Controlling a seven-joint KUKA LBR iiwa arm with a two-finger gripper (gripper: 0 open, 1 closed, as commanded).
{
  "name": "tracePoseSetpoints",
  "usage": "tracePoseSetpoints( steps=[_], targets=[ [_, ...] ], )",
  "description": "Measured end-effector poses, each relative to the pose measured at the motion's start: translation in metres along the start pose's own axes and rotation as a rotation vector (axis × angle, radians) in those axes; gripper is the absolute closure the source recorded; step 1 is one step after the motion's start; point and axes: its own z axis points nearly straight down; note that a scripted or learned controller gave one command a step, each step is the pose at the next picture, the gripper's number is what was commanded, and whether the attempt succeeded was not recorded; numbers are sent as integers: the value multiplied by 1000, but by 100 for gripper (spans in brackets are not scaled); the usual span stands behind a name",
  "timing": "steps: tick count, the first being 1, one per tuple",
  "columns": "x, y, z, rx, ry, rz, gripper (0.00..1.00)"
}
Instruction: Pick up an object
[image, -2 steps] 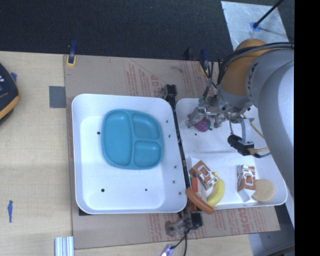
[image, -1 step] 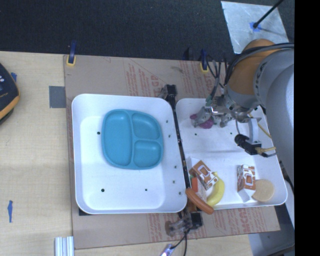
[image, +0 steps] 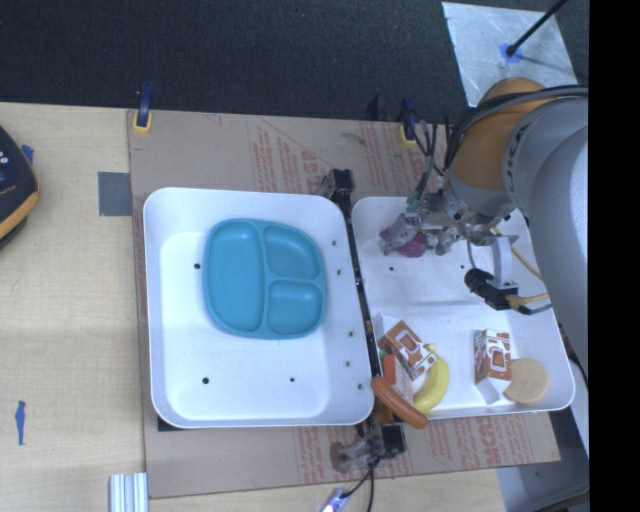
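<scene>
**benchwatcher:** White bins, two of them, so where's your claw sitting right now?

**iiwa_arm:** My gripper (image: 415, 236) is down at the 12 o'clock end of the right bin (image: 430, 290), close to its far wall. A purple object (image: 411, 246) sits right at my fingertips, but it's blurry there and I honestly can't tell if it's between them or just beside them. Can't tell if the claw is apart or together either, too much metal and cable in the way.

**benchwatcher:** What else is in that bin?

**iiwa_arm:** All down at the 6 o'clock end. A brown-and-white carton (image: 404, 346) lies toward 7, with a yellow banana (image: 434, 385) touching it and a hot dog (image: 399, 402) hanging on the rim at the corner. Toward 5 there's a second small carton (image: 492, 356) just beside a round tan cookie (image: 527, 379).

**benchwatcher:** And the left bin?

**iiwa_arm:** The left bin (image: 180, 390) holds a blue divided plate (image: 265, 277), lying flat, a bit toward 12 of centre. Well apart from me.
</scene>
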Motion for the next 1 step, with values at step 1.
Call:
tracePoseSetpoints(
  steps=[1],
  targets=[
    [8, 0, 0, 1, 1, 0, 0]
  ],
)
